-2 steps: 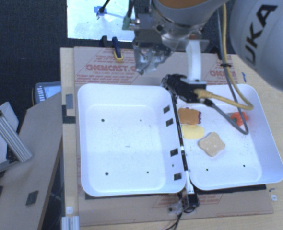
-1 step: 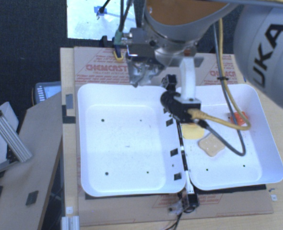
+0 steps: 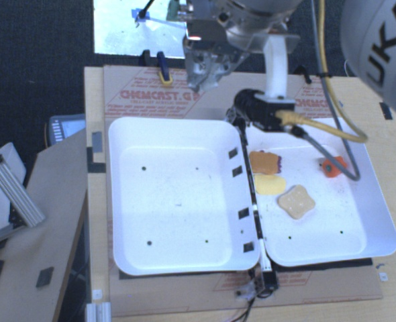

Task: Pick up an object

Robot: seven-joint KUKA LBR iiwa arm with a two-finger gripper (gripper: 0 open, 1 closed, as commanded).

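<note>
My gripper point(image 3: 201, 79) hangs high over the cardboard behind the left bin point(image 3: 127, 247), near its back right corner, with nothing visibly in it. The right bin point(image 3: 372, 227) holds the objects. A brown toast-like piece with a purple edge point(image 3: 265, 162) lies near the bin's left wall. Just in front of it lies a flat yellow slice point(image 3: 270, 184), and a beige bread slice point(image 3: 296, 201) sits to its right front. An orange-red piece point(image 3: 332, 167) lies further right, partly under a grey cable.
A black fitting point(image 3: 258, 109) with yellow and grey cables point(image 3: 325, 133) hangs over the right bin's back. A yellow-and-blue clamp point(image 3: 163, 69) stands on the cardboard at the back left. Black clips point(image 3: 241, 193) line the seam between the bins.
</note>
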